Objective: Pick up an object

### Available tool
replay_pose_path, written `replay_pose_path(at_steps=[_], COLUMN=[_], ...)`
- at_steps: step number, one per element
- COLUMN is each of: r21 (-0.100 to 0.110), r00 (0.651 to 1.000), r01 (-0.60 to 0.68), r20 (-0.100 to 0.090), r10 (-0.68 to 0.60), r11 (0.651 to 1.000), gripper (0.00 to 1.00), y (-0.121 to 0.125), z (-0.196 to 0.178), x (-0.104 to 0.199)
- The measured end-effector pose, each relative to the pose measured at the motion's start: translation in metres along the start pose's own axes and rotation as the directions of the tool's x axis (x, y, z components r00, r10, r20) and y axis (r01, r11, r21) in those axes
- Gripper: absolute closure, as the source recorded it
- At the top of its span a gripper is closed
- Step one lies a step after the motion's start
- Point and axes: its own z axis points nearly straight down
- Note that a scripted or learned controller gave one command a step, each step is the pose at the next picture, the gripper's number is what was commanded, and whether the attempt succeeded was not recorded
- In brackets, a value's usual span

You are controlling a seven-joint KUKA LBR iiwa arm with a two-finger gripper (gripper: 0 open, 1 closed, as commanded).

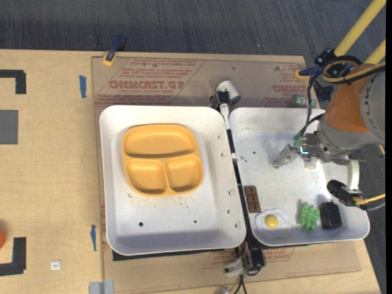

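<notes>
While the worktop point(49, 164) carries both bins, the task looks barely begun: nothing is lifted. The left bin point(184, 216) holds a yellow divided plate point(162, 158), lying flat. Over the right bin point(266, 130), the gripper point(283, 158) sits above bare floor, well apart from every object, and nothing shows in its grasp. Whether it is released or clenched I cannot tell. Along that bin's near edge lie the candidates: a green toy point(308, 216), a fried-egg toy point(271, 220) and a brown block point(252, 197). Reaching, closing and lifting all appear left.
</notes>
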Motion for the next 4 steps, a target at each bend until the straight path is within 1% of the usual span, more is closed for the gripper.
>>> replay_pose_path(at_steps=[1, 2, 3, 4], r21=[0.000, 0.003, 0.000, 0.004], r00=[0.995, 0.952, 0.999, 0.996], r01=[0.104, 0.305, 0.044, 0.090], r20=[0.000, -0.001, 0.000, 0.000], r10=[-0.104, -0.305, -0.044, -0.090], r11=[0.995, 0.952, 0.999, 0.996], gripper=[0.00, 0.00, 0.00, 0.00], y=[0.049, -0.012, 0.031, -0.034], z=[0.000, 0.000, 0.000, -0.045], x=[0.042, 0.023, 0.045, -0.037])
